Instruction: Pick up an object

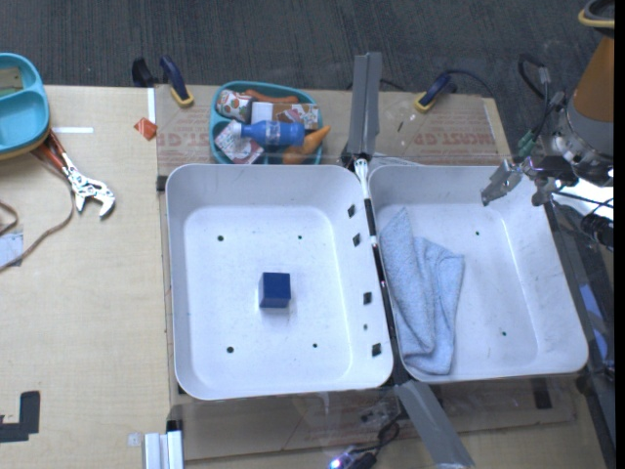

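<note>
A small blue cube [275, 290] sat alone near the middle of the left bin [195, 360], resting flat on the white floor and well apart from every wall. In the right bin [557, 350], a pale blue-grey cloth [422, 296] lay crumpled along the left side, close to the divider where the two bins met, running from the upper part of the bin down to its lower rim.

The gripper [520, 186] hung at the upper right corner of the right bin, above its far rim, far from both the cube and the cloth. Its two fingers stood spread apart with nothing between them. The arm [598, 86] above it entered from the right, its orange band showing at the frame's upper right.

Behind the bins, a teal bowl [266, 125] held a jumble of small packets and a blue-and-white bottle. A second teal tray [20, 101] sat at the left edge of the wooden bench [88, 301], with a metal wrench [83, 189] lying just beside it. Blue and yellow clamps [176, 81] gripped the bench's far edge, and a grey upright post [365, 106] rose behind the seam between the two bins.
</note>
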You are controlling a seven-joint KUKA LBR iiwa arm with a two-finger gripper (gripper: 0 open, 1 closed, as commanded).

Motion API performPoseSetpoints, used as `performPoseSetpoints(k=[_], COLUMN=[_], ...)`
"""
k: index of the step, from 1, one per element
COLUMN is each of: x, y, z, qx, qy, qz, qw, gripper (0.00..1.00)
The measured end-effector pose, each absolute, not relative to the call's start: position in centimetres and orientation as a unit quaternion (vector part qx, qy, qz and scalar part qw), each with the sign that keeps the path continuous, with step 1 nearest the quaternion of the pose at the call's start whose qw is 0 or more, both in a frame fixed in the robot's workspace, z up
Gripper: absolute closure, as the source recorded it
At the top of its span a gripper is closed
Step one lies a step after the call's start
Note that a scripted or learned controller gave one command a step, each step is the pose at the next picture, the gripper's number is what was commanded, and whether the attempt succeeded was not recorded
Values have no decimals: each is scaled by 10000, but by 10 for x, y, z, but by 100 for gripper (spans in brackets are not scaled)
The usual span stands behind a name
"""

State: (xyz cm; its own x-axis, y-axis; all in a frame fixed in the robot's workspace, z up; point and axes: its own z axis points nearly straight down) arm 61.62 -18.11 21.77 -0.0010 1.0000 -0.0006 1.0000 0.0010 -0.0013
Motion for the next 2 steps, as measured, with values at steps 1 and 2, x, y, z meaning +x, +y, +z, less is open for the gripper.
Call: performPoseSetpoints(k=[1, 2], x=[559, 559], y=[-222, -222], z=[152, 161], qx=[-7825, -7824], qy=[-6227, -6228], qz=[4, 4], qw=[9, 7], gripper=[0, 100])
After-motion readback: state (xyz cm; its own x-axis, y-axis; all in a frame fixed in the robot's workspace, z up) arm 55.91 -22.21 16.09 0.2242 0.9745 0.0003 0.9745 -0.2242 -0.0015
